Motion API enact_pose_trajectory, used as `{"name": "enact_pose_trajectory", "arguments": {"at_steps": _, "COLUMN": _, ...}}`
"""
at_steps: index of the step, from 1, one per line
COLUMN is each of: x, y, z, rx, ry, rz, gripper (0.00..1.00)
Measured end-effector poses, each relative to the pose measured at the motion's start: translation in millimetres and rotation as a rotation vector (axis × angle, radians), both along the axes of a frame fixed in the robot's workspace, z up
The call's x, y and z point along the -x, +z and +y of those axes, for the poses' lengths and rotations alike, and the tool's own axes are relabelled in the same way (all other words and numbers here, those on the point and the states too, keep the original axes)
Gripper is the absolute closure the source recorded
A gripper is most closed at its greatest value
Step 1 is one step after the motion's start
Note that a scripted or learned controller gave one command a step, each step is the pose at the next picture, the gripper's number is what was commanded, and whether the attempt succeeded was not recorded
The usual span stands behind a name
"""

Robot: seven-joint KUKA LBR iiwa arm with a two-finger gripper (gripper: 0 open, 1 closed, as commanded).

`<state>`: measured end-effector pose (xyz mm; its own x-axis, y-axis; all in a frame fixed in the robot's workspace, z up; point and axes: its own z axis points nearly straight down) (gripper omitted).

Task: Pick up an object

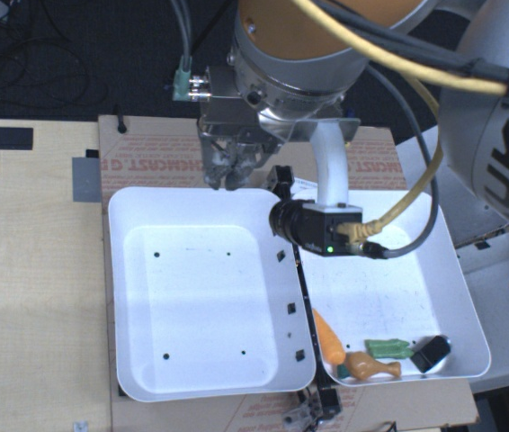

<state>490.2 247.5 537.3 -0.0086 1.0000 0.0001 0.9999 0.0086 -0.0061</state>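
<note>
My gripper [229,166] hangs under the big grey and orange wrist, above the far rim of the left bin [120,241]. I see nothing in it. The objects lie in the near corner of the right bin [470,318], well away from the gripper. An orange carrot [328,336] rests against the divider. Beside it lie a tan drumstick-shaped piece [371,365], a green piece [388,347] and a black block [431,353].
A black wrist-mounted unit [317,226] with a green light and a yellow cable hangs over the divider between the bins. Cardboard lies under the bins, with the wooden bench to the left. The arm's body covers the far right.
</note>
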Motion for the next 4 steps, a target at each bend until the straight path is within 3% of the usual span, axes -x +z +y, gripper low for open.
{"name": "enact_pose_trajectory", "arguments": {"at_steps": 1, "x": 15, "y": -3, "z": -4, "rx": 0.002, "ry": -0.006, "rz": 0.000, "gripper": 1.00}}
{"name": "enact_pose_trajectory", "arguments": {"at_steps": 2, "x": 15, "y": -70, "z": -3, "rx": 0.006, "ry": -0.007, "rz": 0.005, "gripper": 1.00}}
{"name": "enact_pose_trajectory", "arguments": {"at_steps": 3, "x": 17, "y": -210, "z": -4, "rx": 0.009, "ry": -0.009, "rz": 0.012, "gripper": 1.00}}
{"name": "enact_pose_trajectory", "arguments": {"at_steps": 4, "x": -23, "y": -16, "z": -22, "rx": -0.004, "ry": -0.011, "rz": -0.018, "gripper": 1.00}}
